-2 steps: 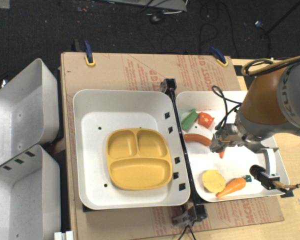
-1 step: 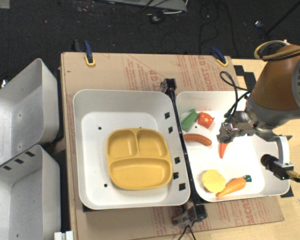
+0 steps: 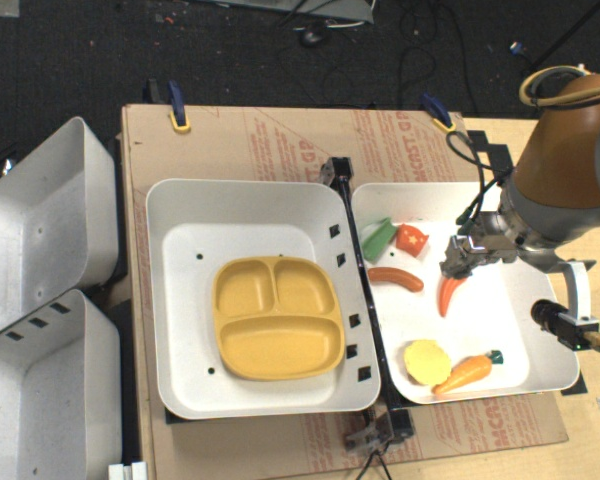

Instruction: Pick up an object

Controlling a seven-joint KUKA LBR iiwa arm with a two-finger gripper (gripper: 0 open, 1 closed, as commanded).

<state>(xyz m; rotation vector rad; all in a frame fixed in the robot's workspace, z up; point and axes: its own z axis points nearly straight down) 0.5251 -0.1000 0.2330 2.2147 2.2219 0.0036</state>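
Pincer (image 3: 460,265) of the grey arm with its orange band, entering from the right of the frame, hangs over the right-hand shallow white bin (image 3: 540,353); its dark fingers sit at the upper end of a slim orange-red chilli-shaped toy (image 3: 446,295), which hangs tilted from them toward the bin floor, so the pincer appears clamped on that toy. To the left of it, near the bin's left wall, lie a green pepper-shaped toy (image 3: 378,237), a small red tomato-like toy (image 3: 411,239) just beside it, and below these a reddish-brown sausage-shaped toy (image 3: 396,279). Toward the lower edge of this bin rest a yellow rounded toy (image 3: 426,361) and an orange carrot-shaped toy with a green tip (image 3: 464,372), touching each other. In the left-hand shallow white bin (image 3: 180,268), centre of the frame, lies a yellow plastic tray with three compartments (image 3: 278,318).
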